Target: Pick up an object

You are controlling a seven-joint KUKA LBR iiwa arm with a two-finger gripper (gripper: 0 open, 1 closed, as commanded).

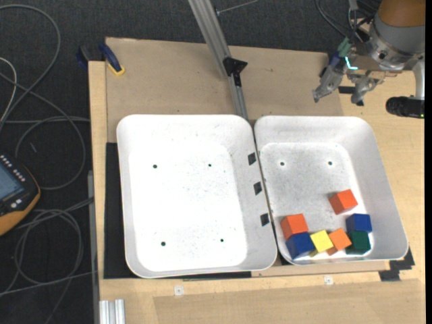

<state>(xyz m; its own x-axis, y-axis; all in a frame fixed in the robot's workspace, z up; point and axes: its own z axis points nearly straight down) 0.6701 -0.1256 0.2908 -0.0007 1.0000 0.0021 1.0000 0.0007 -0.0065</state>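
The gripper (343, 90) hangs with fingers apart beyond the right bin (378, 155) — blocks (327, 231) crowd its near corner.

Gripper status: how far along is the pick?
Done: nothing visibly lifted; the blocks all lie in the right bin, clustered at its near corner, like the yellow block, with one orange block apart. In hand: nothing; the gripper hangs open above the bench beyond the bin's far rim. Left: approach, descend, grasp, lift.
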